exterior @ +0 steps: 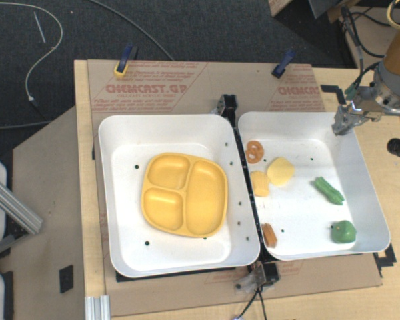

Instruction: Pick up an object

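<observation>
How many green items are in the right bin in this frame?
2. A long green piece lies toward the right side of the right bin, and a rounder green pepper-like piece sits near its front right corner. None seem hidden.

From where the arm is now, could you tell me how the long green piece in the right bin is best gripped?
Grip the long green piece across its narrow middle, coming straight down. It lies flat and slanted with bare bin floor on both sides, so turn the jaws across its length.

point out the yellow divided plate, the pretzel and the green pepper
yellow divided plate (185, 195), camera view, middle ridge
pretzel (255, 151), camera view, its centre
green pepper (343, 232), camera view, its body
</observation>
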`<state>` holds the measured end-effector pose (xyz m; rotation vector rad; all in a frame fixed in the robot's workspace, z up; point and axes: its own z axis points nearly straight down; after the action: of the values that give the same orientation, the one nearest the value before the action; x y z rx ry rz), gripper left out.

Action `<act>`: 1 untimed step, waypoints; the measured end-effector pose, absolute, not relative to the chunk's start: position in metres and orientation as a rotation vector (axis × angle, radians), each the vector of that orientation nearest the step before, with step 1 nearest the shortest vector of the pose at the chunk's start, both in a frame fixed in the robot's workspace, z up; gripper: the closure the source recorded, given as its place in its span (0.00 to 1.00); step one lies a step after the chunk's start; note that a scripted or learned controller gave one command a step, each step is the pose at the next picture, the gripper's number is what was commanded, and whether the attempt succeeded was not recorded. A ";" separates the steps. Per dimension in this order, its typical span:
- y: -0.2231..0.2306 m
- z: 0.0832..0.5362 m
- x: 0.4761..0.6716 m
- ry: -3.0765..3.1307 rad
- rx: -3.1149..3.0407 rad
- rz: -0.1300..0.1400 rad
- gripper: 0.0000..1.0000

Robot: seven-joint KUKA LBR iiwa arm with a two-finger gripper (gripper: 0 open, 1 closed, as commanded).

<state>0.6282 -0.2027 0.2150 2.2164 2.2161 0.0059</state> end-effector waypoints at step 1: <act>-0.199 0.278 0.636 2.217 2.213 0.007 1.00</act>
<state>0.6363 -0.1992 0.2783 2.2129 2.2174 0.0075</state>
